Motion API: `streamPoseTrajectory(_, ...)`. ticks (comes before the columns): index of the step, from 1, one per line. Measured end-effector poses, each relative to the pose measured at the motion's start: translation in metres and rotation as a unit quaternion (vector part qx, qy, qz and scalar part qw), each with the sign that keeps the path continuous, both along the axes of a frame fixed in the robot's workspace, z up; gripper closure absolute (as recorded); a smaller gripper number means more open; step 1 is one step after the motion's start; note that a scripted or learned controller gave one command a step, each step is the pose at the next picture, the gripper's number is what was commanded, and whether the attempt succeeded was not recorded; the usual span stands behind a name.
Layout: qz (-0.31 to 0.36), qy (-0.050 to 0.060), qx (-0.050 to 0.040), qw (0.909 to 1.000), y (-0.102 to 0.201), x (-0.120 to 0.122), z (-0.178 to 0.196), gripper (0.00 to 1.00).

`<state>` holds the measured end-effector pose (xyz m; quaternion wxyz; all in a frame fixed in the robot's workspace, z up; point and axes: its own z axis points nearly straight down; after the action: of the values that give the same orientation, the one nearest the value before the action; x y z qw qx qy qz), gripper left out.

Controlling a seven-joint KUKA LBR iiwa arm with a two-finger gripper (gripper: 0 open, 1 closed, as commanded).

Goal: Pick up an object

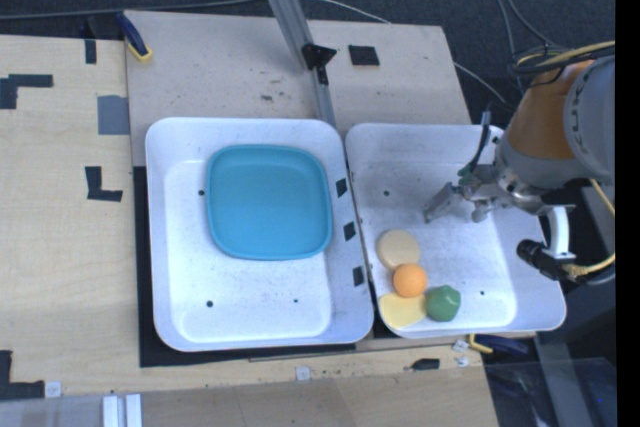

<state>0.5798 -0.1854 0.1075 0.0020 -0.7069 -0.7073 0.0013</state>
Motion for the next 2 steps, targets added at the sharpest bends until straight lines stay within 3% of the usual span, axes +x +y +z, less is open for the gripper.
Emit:
streamPoseTrajectory(1,0.001,-0.002,-0.0004,1.0000,0.000,0.001,0.012,1.00)
streamPoseTrajectory(2,0.000,-0.004,-0.0009,1.0000,-0.003,0.005,0.073,1.00)
